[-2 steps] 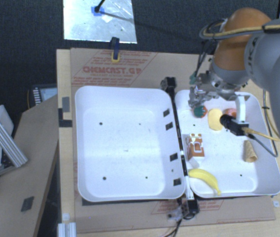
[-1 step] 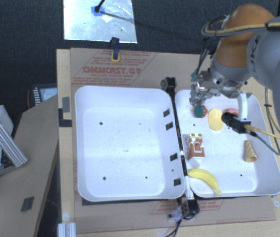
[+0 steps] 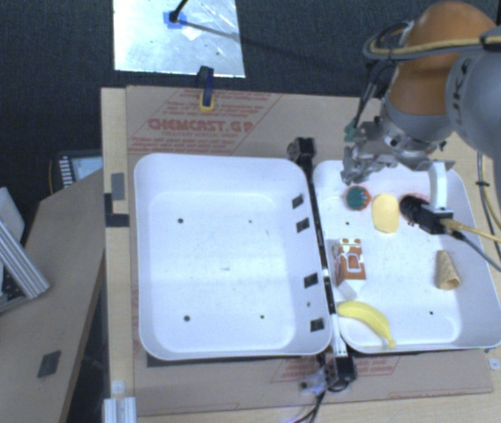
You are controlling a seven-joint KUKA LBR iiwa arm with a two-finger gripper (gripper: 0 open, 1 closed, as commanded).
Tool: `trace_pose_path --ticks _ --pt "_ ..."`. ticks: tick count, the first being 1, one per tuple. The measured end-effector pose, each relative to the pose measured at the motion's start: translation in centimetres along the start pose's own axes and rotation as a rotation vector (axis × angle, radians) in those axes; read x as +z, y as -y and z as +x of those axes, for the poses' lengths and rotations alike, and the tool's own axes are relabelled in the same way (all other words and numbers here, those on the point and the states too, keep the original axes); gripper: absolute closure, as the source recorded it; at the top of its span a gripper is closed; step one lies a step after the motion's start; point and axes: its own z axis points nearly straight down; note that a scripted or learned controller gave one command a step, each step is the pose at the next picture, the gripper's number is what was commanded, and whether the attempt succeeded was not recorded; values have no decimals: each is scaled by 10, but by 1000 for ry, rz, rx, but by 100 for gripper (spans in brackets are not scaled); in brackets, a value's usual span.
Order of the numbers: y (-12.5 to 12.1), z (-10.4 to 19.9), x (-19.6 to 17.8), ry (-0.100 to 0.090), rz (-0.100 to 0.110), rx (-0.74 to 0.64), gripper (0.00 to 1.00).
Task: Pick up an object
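We see the end effector [image 3: 354, 176] near the right bin's [image 3: 480, 324] far edge, above a green ball [image 3: 357, 198]; its grip state we cannot tell.

Both bins look like smooth white plastic with a slight sheen, the left bin [image 3: 224, 263] and the right bin [image 3: 462, 311] under the claw [image 3: 356, 173]. The claw is bare grey metal, dull. Below the claw, the yellow banana [image 3: 367, 320] looks glossy and plastic. The cone [image 3: 446, 270] to the claw's lower right looks rough and matt. The surface [image 3: 189, 117] is matt brown cardboard with red print. The arm [image 3: 489, 95] is satin grey.
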Motion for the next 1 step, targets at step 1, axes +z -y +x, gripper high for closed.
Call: trace_pose_path --ticks 1 --pt "-1 0 -11 0 -3 -4 100"
